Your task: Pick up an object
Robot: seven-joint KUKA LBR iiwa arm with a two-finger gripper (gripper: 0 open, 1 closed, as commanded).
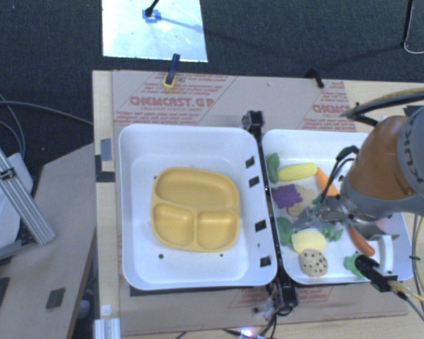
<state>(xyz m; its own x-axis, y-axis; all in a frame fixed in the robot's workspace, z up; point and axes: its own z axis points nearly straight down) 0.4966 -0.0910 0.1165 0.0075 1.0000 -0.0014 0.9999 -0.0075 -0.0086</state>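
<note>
The right bin (339, 141) holds several toy foods: a yellow corn cob (297, 171), purple grapes (286, 195), an orange carrot (325, 181), a pale yellow lump (309, 241), a speckled cookie (313, 263) and a second carrot (360, 241). The gripper (312, 216) is low in the middle of this bin, just right of the grapes and above the yellow lump. It sits beside a green leafy piece (332, 230). The arm's orange band and grey wrist cover the bin's right part.
The left bin (138, 161) holds a yellow divided tray (195, 208). Small green pieces lie at the right bin's left wall (273, 167), beside the yellow lump (284, 227) and near the front edge (352, 263). Black clips join the two bins along the middle.
</note>
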